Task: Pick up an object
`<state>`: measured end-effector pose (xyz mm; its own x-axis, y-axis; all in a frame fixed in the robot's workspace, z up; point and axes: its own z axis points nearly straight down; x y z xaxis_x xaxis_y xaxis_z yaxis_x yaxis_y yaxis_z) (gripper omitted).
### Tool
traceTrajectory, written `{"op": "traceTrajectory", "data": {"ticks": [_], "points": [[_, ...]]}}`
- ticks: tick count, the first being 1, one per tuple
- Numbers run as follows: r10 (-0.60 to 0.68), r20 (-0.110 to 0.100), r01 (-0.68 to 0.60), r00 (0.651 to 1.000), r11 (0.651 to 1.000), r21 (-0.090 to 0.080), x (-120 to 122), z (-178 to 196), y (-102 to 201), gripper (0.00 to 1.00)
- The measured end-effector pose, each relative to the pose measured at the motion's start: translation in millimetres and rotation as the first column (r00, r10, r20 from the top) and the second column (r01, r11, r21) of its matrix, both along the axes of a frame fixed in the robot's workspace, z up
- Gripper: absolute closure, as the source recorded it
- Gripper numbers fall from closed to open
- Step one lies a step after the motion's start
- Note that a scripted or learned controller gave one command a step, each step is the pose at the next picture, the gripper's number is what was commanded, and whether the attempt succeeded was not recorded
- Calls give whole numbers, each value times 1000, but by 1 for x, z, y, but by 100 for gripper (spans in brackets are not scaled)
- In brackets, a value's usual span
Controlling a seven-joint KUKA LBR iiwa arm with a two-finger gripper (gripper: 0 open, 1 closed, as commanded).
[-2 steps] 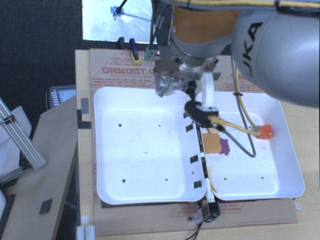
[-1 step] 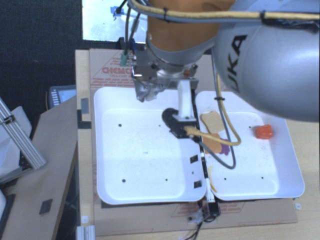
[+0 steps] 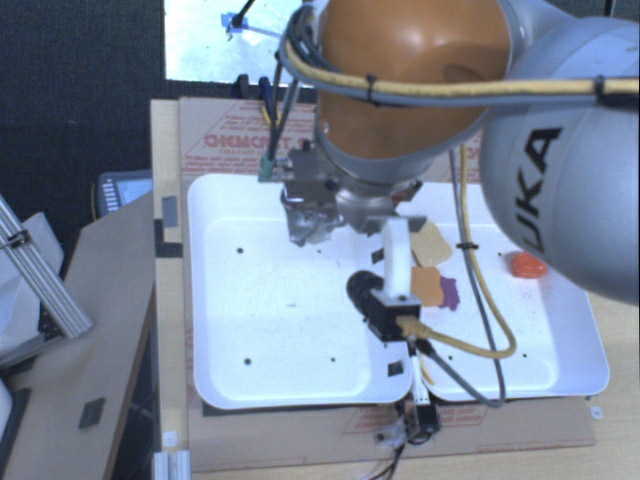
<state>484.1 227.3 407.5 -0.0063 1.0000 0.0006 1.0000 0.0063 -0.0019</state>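
Observation:
My gripper hangs over the far right part of the left white bin, low above its floor, and the wrist above hides much of it. No object shows under it. In the right bin, beside the divider, lie a tan flat piece, an orange piece and a small purple piece, close together. A red-orange lump rests further right in that bin, partly under the arm.
The big grey and orange arm covers the far side of both bins. Both bins rest on a cardboard sheet. A yellow cable loops down over the right bin.

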Motion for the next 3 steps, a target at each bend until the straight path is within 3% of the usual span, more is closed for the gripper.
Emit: {"op": "traceTrajectory", "data": {"ticks": [1, 2, 3], "points": [[-12, -9, 12, 1000, 1000, -6, 2, -131, -68, 100], [3, 10, -3, 1000, 1000, 4, 35, -83, 5, 100], [-1, 13, 1, 1000, 1000, 4, 65, -1, 7, 100]]}}
